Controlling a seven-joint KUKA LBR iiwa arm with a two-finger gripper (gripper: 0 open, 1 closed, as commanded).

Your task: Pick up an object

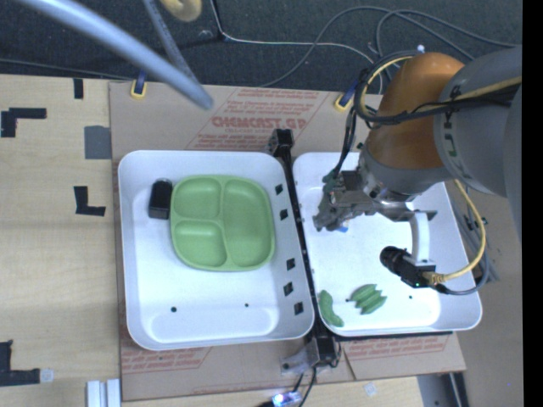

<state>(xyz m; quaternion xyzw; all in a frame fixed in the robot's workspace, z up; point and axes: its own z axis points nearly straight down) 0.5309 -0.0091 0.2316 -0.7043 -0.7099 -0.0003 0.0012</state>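
- Gripper [333, 214]: over right bin [454, 316], upper left; finger state unreadable.
- Left bin [136, 253]: green divided plate [223, 223], black block [160, 199] touching it.
- Green pea pods [367, 297], [330, 309]: right bin's front, well below gripper.

You've got two bins side by side on the surface [51, 227]. Left bin [144, 312] holds a sectioned plate [223, 223] at its middle, with a small block [160, 199] touching the plate's left edge. Right bin [454, 312] has a pod-shaped item [367, 297] near its front edge and a second one [329, 308] just left of it, by the front-left corner. The pincer [333, 219] sits over the right bin's left side, close to the divider, behind both items.
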